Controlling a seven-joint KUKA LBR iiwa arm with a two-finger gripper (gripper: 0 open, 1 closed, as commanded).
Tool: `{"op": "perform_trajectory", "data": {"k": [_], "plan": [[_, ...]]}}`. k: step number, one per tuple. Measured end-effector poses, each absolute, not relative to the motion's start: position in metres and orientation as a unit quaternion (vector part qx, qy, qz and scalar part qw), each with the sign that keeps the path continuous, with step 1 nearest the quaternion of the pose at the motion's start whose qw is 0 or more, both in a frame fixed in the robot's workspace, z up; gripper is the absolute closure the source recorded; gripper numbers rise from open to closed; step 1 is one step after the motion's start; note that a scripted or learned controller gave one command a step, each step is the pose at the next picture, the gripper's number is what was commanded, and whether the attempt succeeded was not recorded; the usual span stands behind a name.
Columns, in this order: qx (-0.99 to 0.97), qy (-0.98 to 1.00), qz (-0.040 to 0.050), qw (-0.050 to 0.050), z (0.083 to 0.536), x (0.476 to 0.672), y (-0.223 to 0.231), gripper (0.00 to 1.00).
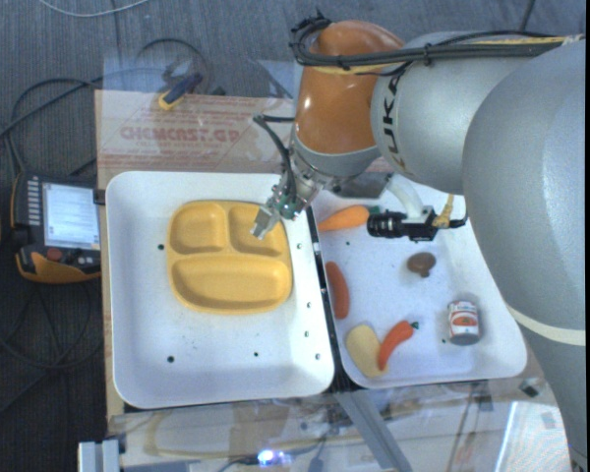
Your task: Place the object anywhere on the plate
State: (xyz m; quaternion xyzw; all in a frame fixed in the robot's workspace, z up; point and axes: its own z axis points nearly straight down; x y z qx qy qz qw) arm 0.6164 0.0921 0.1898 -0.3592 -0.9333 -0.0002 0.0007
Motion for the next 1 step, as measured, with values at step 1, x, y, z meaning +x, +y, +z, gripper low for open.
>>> {"op": "perform_trajectory", "data": {"k": [1], "plan": [[-0.394,-0.919,-0.0001,0.001,0.1831,0.6217,0.0986,1.00]]}}
